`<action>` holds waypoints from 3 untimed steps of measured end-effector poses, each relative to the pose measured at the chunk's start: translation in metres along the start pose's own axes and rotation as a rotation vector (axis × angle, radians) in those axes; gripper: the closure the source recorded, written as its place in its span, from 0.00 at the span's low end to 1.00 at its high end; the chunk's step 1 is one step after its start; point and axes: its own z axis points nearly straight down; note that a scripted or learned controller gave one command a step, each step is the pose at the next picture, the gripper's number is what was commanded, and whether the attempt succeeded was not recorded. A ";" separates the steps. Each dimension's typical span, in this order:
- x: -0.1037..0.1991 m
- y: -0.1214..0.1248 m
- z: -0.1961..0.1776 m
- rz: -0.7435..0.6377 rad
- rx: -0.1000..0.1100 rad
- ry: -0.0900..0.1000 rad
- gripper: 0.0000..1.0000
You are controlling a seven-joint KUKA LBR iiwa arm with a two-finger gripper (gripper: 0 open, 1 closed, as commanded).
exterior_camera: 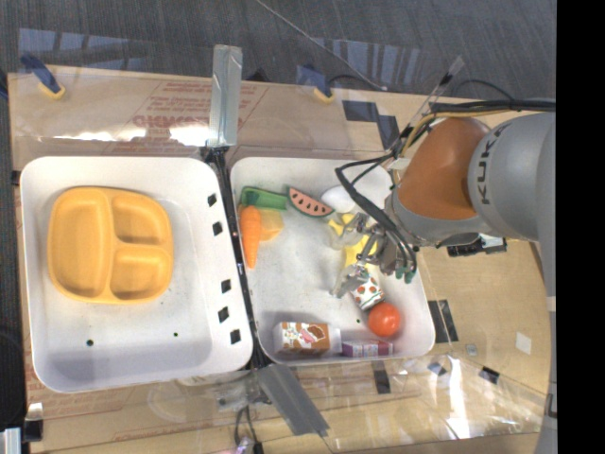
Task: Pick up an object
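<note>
Camera view: gripper (357,274) low in right bin (293,282), finger state unclear, tomato (384,321) at its 5 o'clock.

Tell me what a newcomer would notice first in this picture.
First, the yellow divided plate, alone in the left bin. Next, the grey arm with its orange band, reaching over the right bin, where a carrot, a watermelon slice and a tomato lie.
</note>
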 end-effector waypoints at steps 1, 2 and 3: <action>0.035 -0.002 0.003 0.155 -0.001 -0.002 0.00; 0.040 0.011 0.004 0.370 -0.001 0.003 0.00; 0.039 0.013 -0.007 0.361 -0.002 0.001 1.00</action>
